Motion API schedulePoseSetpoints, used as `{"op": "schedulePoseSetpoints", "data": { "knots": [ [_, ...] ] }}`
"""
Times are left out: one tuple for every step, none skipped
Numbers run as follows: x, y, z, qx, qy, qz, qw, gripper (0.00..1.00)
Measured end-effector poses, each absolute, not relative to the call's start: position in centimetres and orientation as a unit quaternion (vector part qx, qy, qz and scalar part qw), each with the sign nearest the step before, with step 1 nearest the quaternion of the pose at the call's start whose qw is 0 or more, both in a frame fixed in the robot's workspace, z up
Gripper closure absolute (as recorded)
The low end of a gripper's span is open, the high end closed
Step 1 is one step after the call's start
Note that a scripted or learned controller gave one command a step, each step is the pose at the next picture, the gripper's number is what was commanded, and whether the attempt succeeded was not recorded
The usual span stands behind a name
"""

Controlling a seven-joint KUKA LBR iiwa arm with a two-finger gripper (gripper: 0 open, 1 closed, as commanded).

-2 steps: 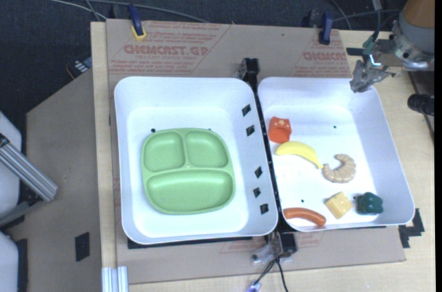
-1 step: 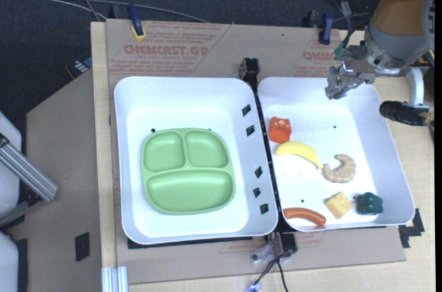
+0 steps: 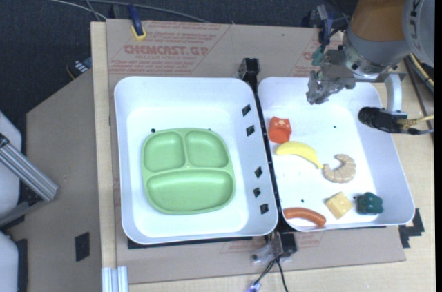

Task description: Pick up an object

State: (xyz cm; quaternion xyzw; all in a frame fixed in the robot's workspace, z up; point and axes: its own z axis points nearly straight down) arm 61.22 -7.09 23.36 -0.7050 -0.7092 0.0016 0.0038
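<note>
The grey arm's two-finger gripper [image 3: 320, 94] is hovering over the far part of the right-hand shallow white bin [image 3: 387, 152], above bare floor. Whether its jaws are apart or together cannot be told at this angle; nothing is showing between them.

Landmark: the curved yellow plastic banana [image 3: 298, 152], lying near that bin's middle. Candidate objects are sitting as follows:
- a small red block-like toy [image 3: 279, 129], just beyond the banana;
- a tan curled shrimp-shaped piece [image 3: 340, 168], just beside it toward the arm;
- a pale yellow cheese-like wedge [image 3: 338, 204] and a dark green lump [image 3: 369, 202], nearer the camera;
- a red sausage-shaped toy [image 3: 304, 216] at the near rim.

The left-hand white bin [image 3: 131, 146] is holding 1 green 3-compartment plastic tray [image 3: 187, 170].

Judgement: the approach step is in hand and no object is being grasped yet. The next move calls for shifting over 1 chosen object, likely the red block, then descending.
</note>
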Motion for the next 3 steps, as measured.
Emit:
{"op": "schedulePoseSetpoints", "data": {
  "knots": [
    [59.9,-2.6,22.3,-0.705,-0.709,0.0023,0.004,1.0],
    [57.5,1.8,21.1,-0.705,-0.709,0.0027,0.005,1.0],
    [54.4,7.3,21.6,-0.705,-0.71,0.0027,0.004,1.0]
  ]
}}
